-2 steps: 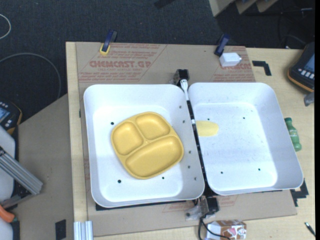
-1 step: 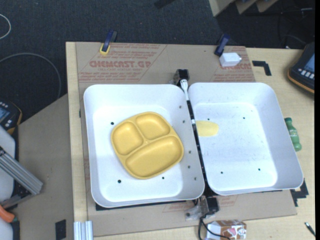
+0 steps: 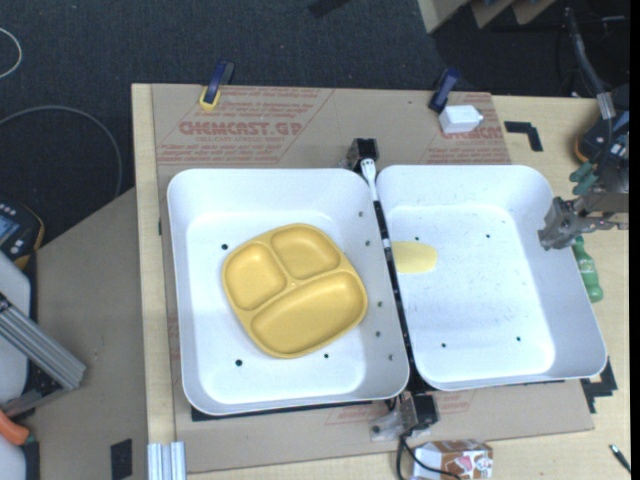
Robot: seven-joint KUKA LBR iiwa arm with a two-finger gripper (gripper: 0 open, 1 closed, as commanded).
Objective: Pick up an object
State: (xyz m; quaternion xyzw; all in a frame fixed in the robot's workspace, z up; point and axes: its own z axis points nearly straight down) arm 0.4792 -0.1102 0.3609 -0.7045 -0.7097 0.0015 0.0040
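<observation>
Arm (image 3: 612, 148) cut off by frame's right edge; gripper (image 3: 562, 226) at right bin's (image 3: 500, 368) right rim too small/blurred to read.

Bright even overhead light, soft shadows, slightly grainy, white bins (image 3: 270, 193) near overexposed

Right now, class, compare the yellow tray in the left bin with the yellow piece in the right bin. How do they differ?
The tray is far larger than the piece. The tray has three compartments; the piece looks plain. The tray sits mid-bin, the piece against its bin's left wall. Both are yellow, and the tool touches neither.
</observation>
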